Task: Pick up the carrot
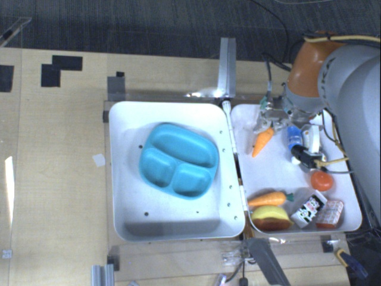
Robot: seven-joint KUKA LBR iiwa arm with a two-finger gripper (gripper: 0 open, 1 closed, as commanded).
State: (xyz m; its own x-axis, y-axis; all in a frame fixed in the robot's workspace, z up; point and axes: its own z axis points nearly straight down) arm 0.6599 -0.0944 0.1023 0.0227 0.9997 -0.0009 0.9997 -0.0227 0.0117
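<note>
An orange carrot (262, 142) lies tilted in the right bin (357, 219), near its back left part, with its thick greenish end pointing up and right. My gripper (271, 119) is directly over that thick end and touches or almost touches it. The wrist hides the spot where they meet. A second carrot (267, 198) with a green tip lies flat near the front of the same bin, apart from the gripper.
The left bin (122, 219) holds a blue divided plate (177, 159). In the right bin are a blue item (294, 137), a red tomato (322, 180), a yellow and red fruit (271, 218), a black and white carton (309, 210) and a reddish box (331, 213).
</note>
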